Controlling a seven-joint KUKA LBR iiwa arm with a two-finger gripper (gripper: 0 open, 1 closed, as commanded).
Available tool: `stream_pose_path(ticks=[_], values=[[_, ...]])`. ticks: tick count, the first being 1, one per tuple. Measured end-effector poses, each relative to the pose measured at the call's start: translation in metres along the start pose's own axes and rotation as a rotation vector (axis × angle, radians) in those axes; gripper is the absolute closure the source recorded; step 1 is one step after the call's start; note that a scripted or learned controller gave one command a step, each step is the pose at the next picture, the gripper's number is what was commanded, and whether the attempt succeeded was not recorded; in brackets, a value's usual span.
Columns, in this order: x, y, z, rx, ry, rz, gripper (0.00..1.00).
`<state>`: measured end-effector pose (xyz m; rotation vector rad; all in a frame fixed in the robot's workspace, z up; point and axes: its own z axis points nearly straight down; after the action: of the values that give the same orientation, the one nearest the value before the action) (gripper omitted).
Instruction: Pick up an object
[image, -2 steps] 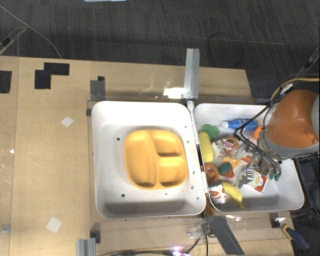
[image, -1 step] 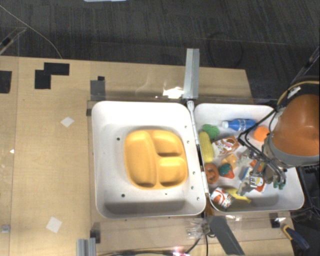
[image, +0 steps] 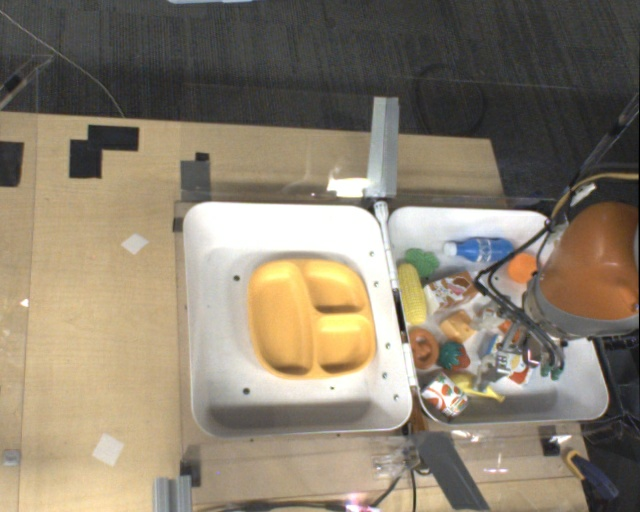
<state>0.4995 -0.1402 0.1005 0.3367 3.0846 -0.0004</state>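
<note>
1. From the camera above, my arm (image: 590, 265) reaches in from the right and hangs over the right bin (image: 590, 400), because that is where the loose things lie and where a pick can be made.
2. My jaws (image: 520, 350) sit low among the clutter in the near right part of that bin. They are tangled visually with coloured scraps, and I cannot tell whether they are wide, narrow or closed on anything.
3. The candidates for the task are heaped together: a corn cob (image: 410, 292) lies lengthwise against the bin's left wall, a blue bottle (image: 480, 248) rests on its side near the far wall, a green piece (image: 422, 262) sits just beside the cob's far end, and an orange ball (image: 521, 267) shows at the edge of my wrist.
4. Nearer my jaws are a teal ball (image: 453, 356), a brown round thing (image: 424, 346) touching it, and a red-and-white packet (image: 445, 397) by the near wall. Which one I am aiming at I judge to be something in this near cluster, but I cannot say which.
5. The left bin (image: 215, 330) holds a yellow divided tray (image: 310, 315) lying flat in its middle, well apart from my reach.
6. Both bins rest side by side on the wooden surface (image: 90, 330), with a metal post (image: 384, 150) rising at their far joint.
</note>
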Motion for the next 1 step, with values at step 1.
stream_pose_path(ticks=[1], values=[[-0.005,0.001,-0.0145,0.001,-0.015,-0.006,1.0]])
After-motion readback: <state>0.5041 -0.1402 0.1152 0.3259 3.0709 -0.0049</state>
